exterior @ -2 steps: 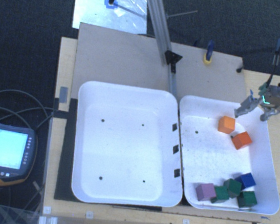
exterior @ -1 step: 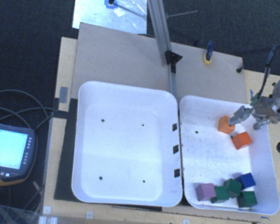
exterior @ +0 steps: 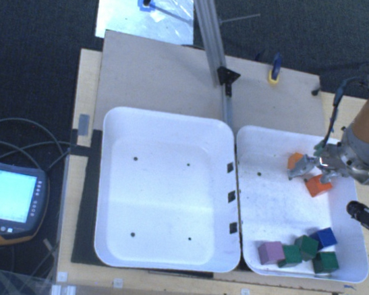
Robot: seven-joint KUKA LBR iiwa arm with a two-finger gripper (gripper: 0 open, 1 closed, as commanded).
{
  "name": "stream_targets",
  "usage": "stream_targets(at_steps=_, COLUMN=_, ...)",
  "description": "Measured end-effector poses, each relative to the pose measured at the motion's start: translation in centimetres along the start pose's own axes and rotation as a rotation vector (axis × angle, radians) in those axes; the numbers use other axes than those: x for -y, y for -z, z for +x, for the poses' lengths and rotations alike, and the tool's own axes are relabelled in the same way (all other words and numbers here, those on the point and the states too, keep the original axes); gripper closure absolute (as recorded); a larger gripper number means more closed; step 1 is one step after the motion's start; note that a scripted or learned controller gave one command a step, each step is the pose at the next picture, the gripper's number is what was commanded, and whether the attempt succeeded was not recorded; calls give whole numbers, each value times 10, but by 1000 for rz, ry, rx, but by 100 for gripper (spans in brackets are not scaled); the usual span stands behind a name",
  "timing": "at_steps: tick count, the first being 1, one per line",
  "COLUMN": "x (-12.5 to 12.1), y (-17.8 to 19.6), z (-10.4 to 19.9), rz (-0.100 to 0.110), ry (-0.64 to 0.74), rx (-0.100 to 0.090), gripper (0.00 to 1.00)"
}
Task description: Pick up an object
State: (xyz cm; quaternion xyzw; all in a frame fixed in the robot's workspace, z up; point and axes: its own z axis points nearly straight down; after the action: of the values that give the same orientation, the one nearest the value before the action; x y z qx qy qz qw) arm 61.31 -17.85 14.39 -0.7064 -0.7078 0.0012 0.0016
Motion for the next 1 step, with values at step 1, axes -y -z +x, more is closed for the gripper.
stream_targets(at_steps=1, x=-6, y=-28, z=-1, rz=-24, ry=2, rx=7, gripper=0)
